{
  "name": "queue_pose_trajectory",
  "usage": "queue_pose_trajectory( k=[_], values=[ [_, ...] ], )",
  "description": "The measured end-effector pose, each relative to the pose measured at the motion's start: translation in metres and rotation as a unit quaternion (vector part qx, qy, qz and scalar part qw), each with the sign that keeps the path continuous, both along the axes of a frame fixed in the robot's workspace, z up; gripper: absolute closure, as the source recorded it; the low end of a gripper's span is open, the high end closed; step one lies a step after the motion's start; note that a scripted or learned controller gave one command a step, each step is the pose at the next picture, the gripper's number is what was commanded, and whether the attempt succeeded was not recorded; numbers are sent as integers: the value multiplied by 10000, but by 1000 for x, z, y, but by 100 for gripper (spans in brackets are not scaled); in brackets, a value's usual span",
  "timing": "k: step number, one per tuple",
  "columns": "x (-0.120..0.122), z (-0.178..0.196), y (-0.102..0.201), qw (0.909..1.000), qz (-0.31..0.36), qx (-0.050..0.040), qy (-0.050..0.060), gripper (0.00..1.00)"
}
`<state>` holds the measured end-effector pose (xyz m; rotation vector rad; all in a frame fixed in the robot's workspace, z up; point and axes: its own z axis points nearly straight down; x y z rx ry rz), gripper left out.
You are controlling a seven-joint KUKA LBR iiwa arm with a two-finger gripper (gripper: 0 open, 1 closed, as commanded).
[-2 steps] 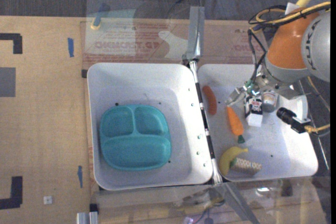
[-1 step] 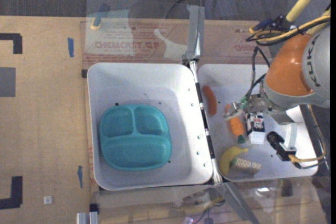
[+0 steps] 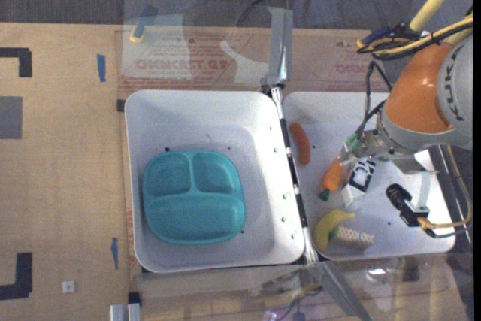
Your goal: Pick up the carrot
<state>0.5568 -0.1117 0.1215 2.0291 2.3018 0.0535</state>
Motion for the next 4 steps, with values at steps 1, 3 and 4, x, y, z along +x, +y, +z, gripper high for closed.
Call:
queue_pose_trajectory(
  k=[1, 3, 4],
  values=[
    [-67, 63, 45, 9987, -306, 121, 386, 100],
    [-41, -7, 0, 9998, -18, 63, 195, 0],
    [-55, -14, 9, 9908, -1350, 102, 10, 0]
  ],
)
